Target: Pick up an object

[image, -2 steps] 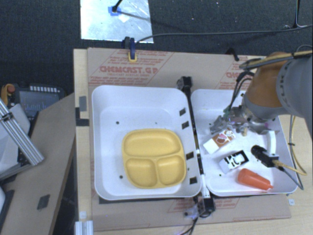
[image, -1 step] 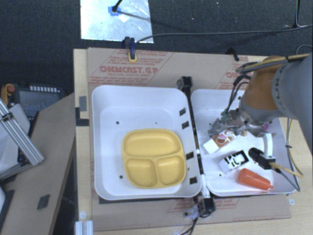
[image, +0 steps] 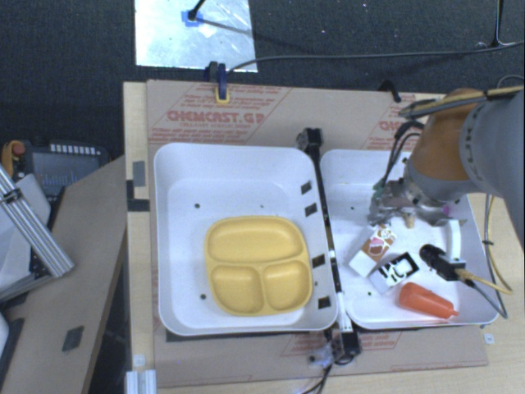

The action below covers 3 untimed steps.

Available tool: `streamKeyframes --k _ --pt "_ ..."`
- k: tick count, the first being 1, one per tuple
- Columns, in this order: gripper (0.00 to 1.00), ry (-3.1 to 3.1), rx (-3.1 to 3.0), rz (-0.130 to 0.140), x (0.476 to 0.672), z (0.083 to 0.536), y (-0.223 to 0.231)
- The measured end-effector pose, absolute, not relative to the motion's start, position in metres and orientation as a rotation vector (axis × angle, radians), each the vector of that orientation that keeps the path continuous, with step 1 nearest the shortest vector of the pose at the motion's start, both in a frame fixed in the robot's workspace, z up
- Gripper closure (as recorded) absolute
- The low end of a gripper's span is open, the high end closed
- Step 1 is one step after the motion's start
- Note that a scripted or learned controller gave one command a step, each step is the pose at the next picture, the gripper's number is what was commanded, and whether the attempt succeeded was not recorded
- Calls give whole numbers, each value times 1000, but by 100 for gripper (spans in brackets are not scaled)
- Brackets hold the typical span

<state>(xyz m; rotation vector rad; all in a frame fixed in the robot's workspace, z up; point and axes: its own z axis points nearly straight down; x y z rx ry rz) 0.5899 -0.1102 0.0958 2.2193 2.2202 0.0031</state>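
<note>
From where I stand, the grey arm (image: pixel 472 146) reaches in over the right bin (image: pixel 349 171), and its tool (image: pixel 387 213) hangs low near the bin's middle. It is too blurred and tucked under the wrist for me to tell whether it is open or closed. I see nothing held in it.

The things it could take all lie in that bin's lower half. A small box (image: pixel 374 249), white with brown print, sits just at the tool's 6 o'clock, tilted on the bin floor. Touching the box at its 4 o'clock is a black-and-white block (image: pixel 397 270). Further out towards 4 o'clock an orange toy carrot (image: pixel 426 300) lies on its side near the bin's front wall.

I'd guess the tool is placed there because the small box is nearest, so a short drop would reach it. Since the block presses against the box, a grab may nudge both.

The left bin (image: pixel 176 220) carries a yellow divided tray (image: pixel 257 264), well apart from the arm. Both bins rest on the bench (image: pixel 271 113).
</note>
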Motion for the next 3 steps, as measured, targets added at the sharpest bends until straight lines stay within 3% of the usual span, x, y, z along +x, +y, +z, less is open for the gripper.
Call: streamKeyframes --k 3 --pt "100 2224 2212 6 593 241 -107"
